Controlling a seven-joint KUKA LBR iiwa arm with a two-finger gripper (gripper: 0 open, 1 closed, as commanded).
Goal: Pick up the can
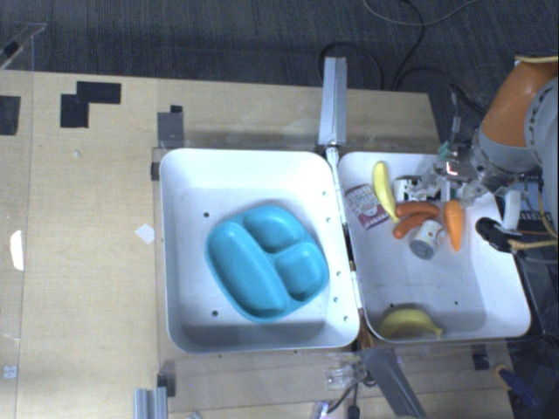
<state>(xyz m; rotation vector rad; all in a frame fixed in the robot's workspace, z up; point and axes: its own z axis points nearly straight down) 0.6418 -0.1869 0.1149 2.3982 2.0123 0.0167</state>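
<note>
The can point(425, 239) is a small silvery cylinder lying on its side in the right bin point(498, 304), near the bin's middle. A red-orange sausage point(414, 217) lies against its far side and an orange carrot point(454, 224) sits just to its right. My gripper point(430, 185) hangs over the bin's far part, a short way beyond the can and above the sausage. Nothing of the can is inside it. The grey arm with its orange band point(517, 103) comes in from the right.
A yellow banana point(382, 188) and a small printed packet point(364, 206) lie at the right bin's far left. Another yellow fruit point(410, 322) rests by its near wall. The left bin point(188, 260) holds a blue divided plate point(265, 260).
</note>
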